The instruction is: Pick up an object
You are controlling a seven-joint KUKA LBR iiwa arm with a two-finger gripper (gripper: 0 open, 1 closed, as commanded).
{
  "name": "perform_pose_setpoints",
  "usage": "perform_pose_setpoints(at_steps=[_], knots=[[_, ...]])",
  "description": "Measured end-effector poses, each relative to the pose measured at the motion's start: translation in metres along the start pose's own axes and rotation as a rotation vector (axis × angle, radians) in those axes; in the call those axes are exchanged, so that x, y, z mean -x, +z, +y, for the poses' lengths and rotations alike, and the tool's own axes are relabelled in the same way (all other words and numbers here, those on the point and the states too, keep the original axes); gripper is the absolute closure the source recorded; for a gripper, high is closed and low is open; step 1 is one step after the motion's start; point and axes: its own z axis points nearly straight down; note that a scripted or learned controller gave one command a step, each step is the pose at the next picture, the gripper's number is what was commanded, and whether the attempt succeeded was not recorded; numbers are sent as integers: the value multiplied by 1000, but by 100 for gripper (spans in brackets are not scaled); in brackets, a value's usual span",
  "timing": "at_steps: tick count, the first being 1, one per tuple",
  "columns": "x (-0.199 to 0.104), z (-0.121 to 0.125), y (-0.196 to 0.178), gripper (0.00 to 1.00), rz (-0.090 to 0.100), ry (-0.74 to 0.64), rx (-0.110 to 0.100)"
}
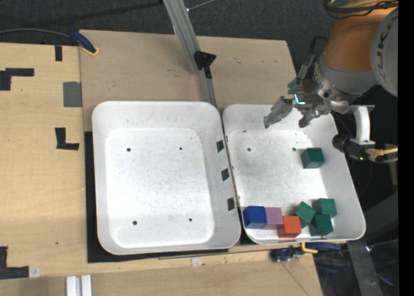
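My gripper (289, 116) hangs over the far edge of the right bin (265, 165), its two fingers spread apart with nothing between them. A lone green block (312, 158) lies in the right bin, below and to the right of the gripper. Along the bin's near edge sits a cluster: a blue block (255, 216), a purple block (273, 216), an orange block (291, 225) and three green blocks (317, 214).
The left bin (155, 178) stands beside the right one, with black clips (224, 173) along the shared rim. A slanted metal pole (184, 26) rises behind the bins. The arm's orange band (359, 20) looms at the upper right.
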Motion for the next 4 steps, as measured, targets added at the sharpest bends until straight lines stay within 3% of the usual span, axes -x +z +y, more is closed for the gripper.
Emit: perform_pose_setpoints(at_steps=[1, 2, 4], knots=[[0, 1, -2, 0, -1, -1, 4], [-1, 8, 45, 0, -2, 0, 0], [15, -1, 157, 0, -1, 1, -3]])
